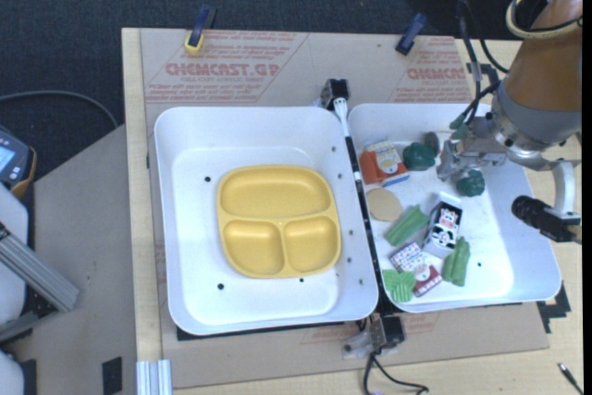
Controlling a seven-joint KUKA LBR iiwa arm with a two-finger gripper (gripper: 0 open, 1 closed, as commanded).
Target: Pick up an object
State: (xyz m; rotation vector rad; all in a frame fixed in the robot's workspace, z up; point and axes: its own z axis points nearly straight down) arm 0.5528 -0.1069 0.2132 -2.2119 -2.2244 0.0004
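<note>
Green toys lie well below the hand.

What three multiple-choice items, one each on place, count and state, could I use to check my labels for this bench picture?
1. Where is the yellow tray?
A. In the left bin
B. In the right bin
C. On the floor

2. How many compartments does the yellow tray have?
A. One
B. Three
C. Six

3. How do the small items lie?
A. Lined up on the yellow tray
B. Stacked outside the bins
C. Scattered loose in the right bin

Answers:
1 A: the yellow tray sits mid-floor in the left bin.
2 B: one long section above two smaller ones.
3 C: they lie scattered in the right bin, where the gripper hangs.
</note>
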